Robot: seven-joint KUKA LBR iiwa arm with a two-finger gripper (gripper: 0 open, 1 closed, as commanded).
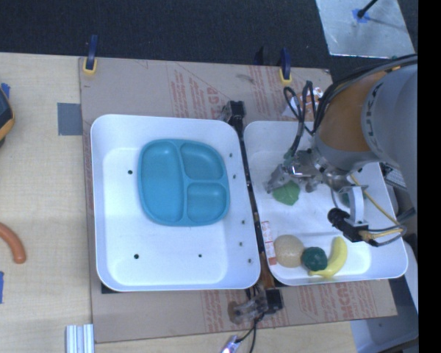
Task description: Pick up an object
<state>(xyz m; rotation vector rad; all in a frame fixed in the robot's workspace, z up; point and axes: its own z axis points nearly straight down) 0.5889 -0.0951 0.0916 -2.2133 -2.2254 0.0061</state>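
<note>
Gripper (288,176) sits directly over the green toy (285,193), which lies just below its tips (finger state cannot be told).

Wooden bench (37,197) — dark carpet (169,13)

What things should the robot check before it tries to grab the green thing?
1. Gripper over the right bin: ok.
2. Light green object right by the gripper's tip: ok.
3. Green object between the fingers: cannot tell, the arm blocks the view.
4. Room around the green object: ok, the beige ball, dark green ball and banana sit apart at the bin's near edge.
5. Blue divided plate out of the way in the left bin: ok.
</note>
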